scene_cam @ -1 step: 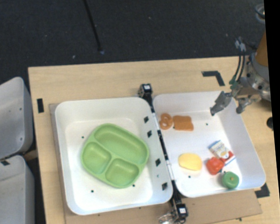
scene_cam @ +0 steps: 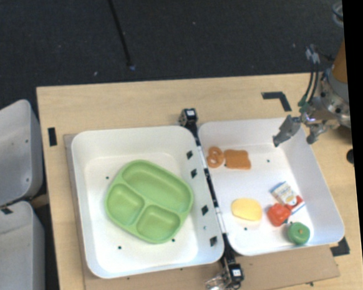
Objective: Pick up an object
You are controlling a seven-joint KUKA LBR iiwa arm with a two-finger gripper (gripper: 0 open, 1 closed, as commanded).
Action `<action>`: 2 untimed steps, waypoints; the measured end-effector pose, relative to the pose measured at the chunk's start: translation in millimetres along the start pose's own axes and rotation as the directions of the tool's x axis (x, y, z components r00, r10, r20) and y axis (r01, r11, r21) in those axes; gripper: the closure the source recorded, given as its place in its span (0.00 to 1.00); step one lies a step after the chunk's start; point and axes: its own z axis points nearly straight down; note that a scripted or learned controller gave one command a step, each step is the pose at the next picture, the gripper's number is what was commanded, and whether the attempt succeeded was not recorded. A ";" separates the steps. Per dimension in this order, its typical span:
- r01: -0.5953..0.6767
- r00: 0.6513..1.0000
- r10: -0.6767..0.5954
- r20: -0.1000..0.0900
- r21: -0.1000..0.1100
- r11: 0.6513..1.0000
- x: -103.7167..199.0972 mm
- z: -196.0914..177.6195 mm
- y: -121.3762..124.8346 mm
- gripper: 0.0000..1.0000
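The right bin [scene_cam: 308,162] holds several toy foods: a pretzel [scene_cam: 215,157], a brown bread slice [scene_cam: 237,159], a yellow lemon-like piece [scene_cam: 247,210], a red pepper [scene_cam: 278,214], a green apple [scene_cam: 297,233] and a small white and orange carton [scene_cam: 285,193]. My gripper [scene_cam: 299,131] hovers over the bin's far right corner, open, with nothing between its fingers. It is well apart from all the foods.
The left bin [scene_cam: 84,180] holds a green divided plate [scene_cam: 149,201]. A black-clipped divider [scene_cam: 203,183] runs between the bins. The wooden bench [scene_cam: 134,104] surrounds both, with white chairs [scene_cam: 7,161] at the left.
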 end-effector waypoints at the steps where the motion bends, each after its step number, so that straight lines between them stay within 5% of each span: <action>1: -0.002 1.000 0.002 0.000 0.004 1.000 2.1 55.9 -9.8 0.00; 2: -0.002 1.000 0.002 0.000 0.002 1.000 3.2 101.8 -17.9 0.00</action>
